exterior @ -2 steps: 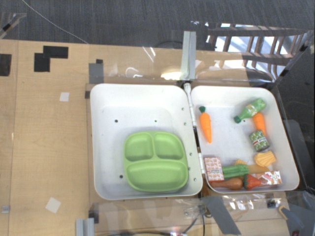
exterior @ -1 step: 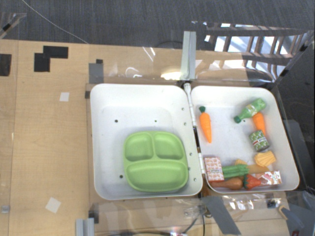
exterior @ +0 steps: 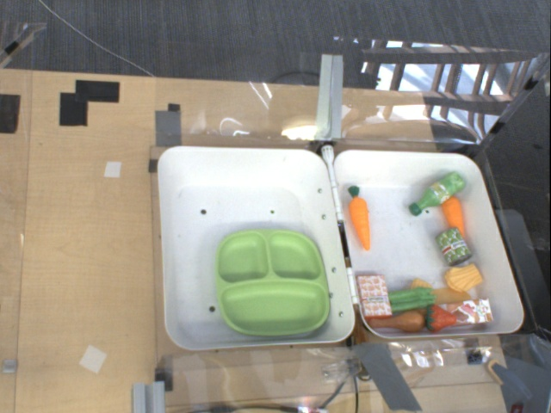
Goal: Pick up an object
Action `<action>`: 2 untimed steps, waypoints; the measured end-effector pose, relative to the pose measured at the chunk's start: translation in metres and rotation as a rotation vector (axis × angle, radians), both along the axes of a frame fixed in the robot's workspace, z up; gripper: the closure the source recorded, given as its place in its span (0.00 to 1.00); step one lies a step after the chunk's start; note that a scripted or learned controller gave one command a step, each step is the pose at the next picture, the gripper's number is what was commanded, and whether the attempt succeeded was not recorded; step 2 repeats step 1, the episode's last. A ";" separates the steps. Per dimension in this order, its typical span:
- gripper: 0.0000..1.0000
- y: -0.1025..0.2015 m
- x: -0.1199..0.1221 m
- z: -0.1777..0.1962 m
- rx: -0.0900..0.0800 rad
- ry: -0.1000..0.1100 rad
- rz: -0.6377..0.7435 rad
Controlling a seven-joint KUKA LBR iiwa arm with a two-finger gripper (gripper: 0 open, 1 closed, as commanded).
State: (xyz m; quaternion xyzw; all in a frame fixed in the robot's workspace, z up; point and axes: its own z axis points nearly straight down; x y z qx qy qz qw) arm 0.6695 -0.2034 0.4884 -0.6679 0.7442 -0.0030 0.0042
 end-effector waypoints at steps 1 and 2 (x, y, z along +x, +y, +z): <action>1.00 0.002 0.001 0.015 0.002 -0.012 -0.001; 1.00 0.002 0.001 0.015 0.002 -0.012 -0.001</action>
